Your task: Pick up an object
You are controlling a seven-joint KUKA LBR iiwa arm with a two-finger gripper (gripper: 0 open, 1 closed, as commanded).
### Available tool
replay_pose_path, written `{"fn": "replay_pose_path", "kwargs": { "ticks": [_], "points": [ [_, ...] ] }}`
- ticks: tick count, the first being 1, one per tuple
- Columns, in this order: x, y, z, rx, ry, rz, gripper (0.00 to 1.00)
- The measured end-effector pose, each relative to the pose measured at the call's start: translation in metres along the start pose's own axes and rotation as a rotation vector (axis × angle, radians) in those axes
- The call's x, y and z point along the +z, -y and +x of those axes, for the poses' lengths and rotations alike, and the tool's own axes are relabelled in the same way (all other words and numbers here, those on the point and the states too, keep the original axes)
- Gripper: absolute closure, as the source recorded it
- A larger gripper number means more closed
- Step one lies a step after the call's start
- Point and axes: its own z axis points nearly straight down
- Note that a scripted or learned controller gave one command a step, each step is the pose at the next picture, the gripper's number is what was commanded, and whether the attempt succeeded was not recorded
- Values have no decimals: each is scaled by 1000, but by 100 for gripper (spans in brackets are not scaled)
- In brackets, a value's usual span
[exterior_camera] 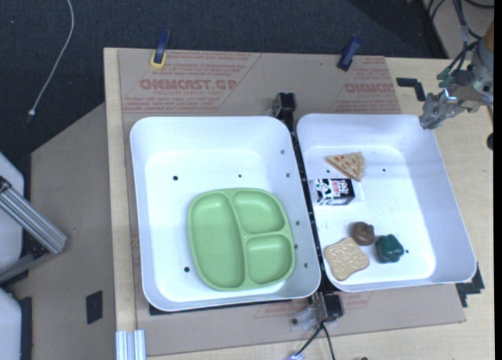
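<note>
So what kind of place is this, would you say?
Probably a robotics lab test bench: two white bins clamped to a protective-film board, a gripper at the right bin's corner, toy food and a green divided plate as props.

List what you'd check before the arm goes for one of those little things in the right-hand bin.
1. Gripper clear of the bin: ok, it sits beyond the right bin's far corner.
2. Gripper holding nothing: cannot tell.
3. Targets in plain sight: ok; cracker wedge, black-and-white packet, brown round piece, green block, toast slice.
4. Space around the target: wedge ok; round piece, block and toast crowded, not ok.
5. Fingers open: cannot tell.
</note>
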Motion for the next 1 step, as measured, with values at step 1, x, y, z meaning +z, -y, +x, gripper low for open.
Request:
{"fn": "replay_pose_path", "kwargs": {
  "ticks": [1],
  "points": [
    [-11,-5,53,-5,-5,5,100]
  ]
}}
